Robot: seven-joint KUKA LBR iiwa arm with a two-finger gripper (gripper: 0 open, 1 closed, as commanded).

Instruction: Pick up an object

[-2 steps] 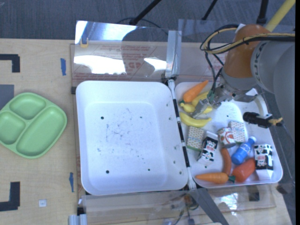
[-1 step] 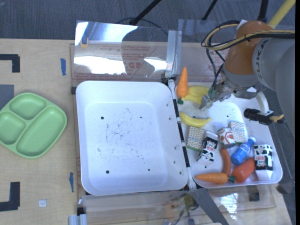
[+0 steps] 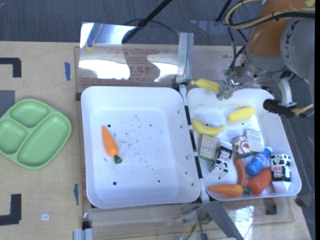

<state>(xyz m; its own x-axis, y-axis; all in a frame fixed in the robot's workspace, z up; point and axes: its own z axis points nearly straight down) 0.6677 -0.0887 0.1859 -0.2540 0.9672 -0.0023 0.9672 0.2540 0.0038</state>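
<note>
We find no object in the gripper (image 3: 226, 90), which hangs over the far edge of the right bin (image 3: 292, 156). Its fingers are too small and cluttered in this view for us to tell how far apart they stand.

The nearest candidate is a yellow banana (image 3: 206, 85) lying at the bin's far rim, just beside the gripper on the left. A corn cob (image 3: 240, 114) lies a little nearer the camera, and a second banana (image 3: 207, 128) rests against the divider between the bins.

Further out, the near half of the right bin is crowded: small cartons, a blue bottle (image 3: 258, 161), a red pepper (image 3: 259, 181) and an orange carrot (image 3: 226, 189) lie touching or close together.

The left bin (image 3: 95, 104) holds one carrot (image 3: 110, 143), well apart from the arm. A green divided plate (image 3: 34, 132) sits on the bench (image 3: 35, 59) beyond it.

We judge the step in hand to be the approach, with no grasp yet made. The next move calls for centring over one item, most plausibly the far banana, then descending and closing. Its position at the rim may hinder a clean grip.
</note>
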